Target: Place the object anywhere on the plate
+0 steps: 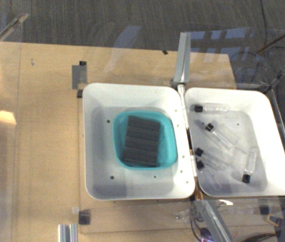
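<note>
Two shallow white bins sit side by side on the wooden bench (31, 160). The task's work appears to be already settled in the left bin (94, 135). There a dark grey ribbed block (142, 141) lies flat on the teal plate (118, 135). It sits well inside the rim, with its long side running roughly front to back and teal showing on all sides of it.

The right bin (278, 135) holds several clear tubes with black caps (210, 107). They are scattered loose across its floor and lie apart from the plate.

If the block is the object meant, the placing step looks complete. All that would be left is for the arm to stay clear so the block is not disturbed. If one of the tubes is meant instead, the next move calls for a fresh reach into the right bin. A slim, round, see-through tube lying on its side would need a careful pinch, as it could easily roll or slip.

Whether the gripper is open or closed cannot be told from this view, and the arm's pose cannot be judged either.
</note>
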Controlling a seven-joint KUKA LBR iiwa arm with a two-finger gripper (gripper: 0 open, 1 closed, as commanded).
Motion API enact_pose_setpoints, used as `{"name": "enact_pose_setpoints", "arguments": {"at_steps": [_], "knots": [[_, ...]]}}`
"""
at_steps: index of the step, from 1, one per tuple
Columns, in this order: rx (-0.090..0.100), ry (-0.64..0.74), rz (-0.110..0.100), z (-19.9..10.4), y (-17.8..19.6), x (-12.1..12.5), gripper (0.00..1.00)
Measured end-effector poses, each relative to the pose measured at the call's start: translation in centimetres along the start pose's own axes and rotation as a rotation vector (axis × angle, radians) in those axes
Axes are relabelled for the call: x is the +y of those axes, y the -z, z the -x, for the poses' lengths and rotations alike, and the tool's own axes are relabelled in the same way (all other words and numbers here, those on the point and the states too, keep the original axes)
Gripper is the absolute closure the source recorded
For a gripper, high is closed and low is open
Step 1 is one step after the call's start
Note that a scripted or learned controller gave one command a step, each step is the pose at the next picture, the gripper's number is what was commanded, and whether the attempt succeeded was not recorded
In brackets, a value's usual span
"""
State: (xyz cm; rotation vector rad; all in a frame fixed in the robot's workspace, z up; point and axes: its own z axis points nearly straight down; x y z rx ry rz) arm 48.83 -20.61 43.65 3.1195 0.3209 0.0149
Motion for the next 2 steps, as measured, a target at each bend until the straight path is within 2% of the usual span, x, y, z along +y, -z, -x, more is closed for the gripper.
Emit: {"name": "enact_pose_setpoints", "arguments": {"at_steps": [2], "knots": [[-0.001,0.000,-0.001,0.00,-0.02,-0.01,0.00]]}}
